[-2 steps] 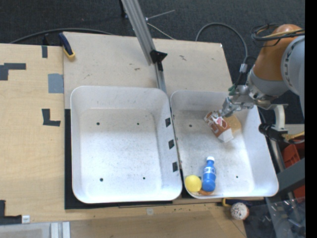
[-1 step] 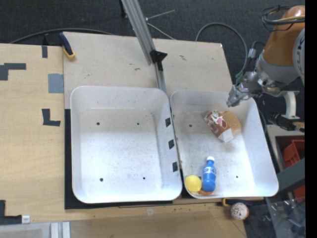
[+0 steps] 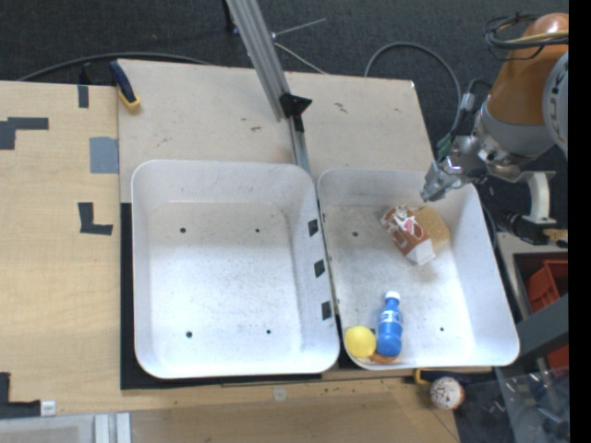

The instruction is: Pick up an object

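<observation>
gripper (image 3: pixel 434 190) is over the far right part of the right bin (image 3: pixel 489 275), tip pointing down and left from the grey arm (image 3: pixel 517 109) with its orange band. can't tell from this angle whether it's spread or closed; nothing visible in its grasp.

just below and left of the tip, close but apparently not touching: a small carton (image 3: pixel 411 232), brown/red print with a white end, lying on its side. there's print on it but too small to read, no brand legible.

well below the tip, near the bin's front wall: a blue bottle (image 3: pixel 390 325) with a white cap and a white label band, lying down, cap toward the gripper. label text unreadable. touching its left side is a yellow ball (image 3: pixel 360 341).

left bin (image 3: pixel 148 247) sits further left of the tip, across the divider.

outside the bins, below the front edge of the right one: a small whitish ball (image 3: pixel 446 392) on the bench.
</observation>
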Robot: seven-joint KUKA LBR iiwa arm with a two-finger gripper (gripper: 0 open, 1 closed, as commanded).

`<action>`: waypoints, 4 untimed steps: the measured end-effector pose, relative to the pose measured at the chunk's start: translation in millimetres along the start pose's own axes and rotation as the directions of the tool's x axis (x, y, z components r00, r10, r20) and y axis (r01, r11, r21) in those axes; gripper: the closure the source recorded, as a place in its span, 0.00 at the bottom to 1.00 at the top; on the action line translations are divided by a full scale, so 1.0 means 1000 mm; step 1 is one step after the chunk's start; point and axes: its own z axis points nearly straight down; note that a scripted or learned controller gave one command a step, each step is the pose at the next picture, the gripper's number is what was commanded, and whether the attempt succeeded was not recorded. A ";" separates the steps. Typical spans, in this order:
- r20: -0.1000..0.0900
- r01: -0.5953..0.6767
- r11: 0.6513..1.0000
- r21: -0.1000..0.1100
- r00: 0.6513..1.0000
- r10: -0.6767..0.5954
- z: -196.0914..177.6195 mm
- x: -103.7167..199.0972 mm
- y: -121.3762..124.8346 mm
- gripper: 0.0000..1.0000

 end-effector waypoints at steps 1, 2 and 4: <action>-0.002 0.005 1.000 -0.002 1.000 -0.005 -0.013 0.053 -0.003 1.00; -0.003 0.005 1.000 0.001 1.000 -0.004 -0.013 0.097 -0.008 1.00; -0.002 0.006 1.000 0.000 1.000 -0.006 -0.029 0.199 -0.011 1.00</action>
